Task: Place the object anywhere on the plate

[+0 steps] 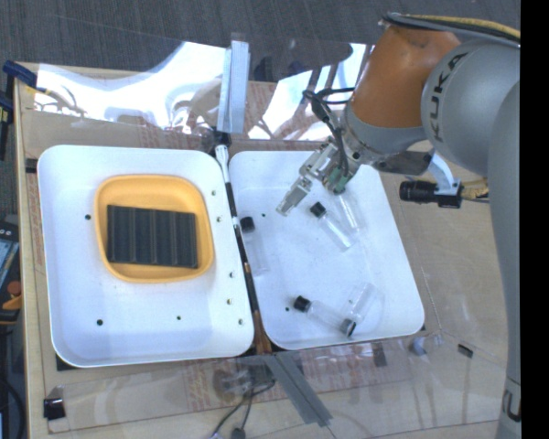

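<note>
- Your tool point(295, 199) hangs over the right bin point(395, 245), tilted down-left, its fingers apart with nothing between them, probably lining up a pick.
- Small black-capped clear objects point(329, 225) lie just beside and below the tool.
- The yellow plate point(146, 193) sits far left of it, in the other bin.

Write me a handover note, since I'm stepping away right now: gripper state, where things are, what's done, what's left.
Gripper: over the right bin, upper middle; nothing visibly between its fingers.
Plate: yellow with a dark ridged insert, in the left bin; no object on it.
Objects: clear tubes with black caps in the right bin, one just by the gripper, another near the front.
Done: nothing placed. Left: grasp one, carry it to the plate.
</note>
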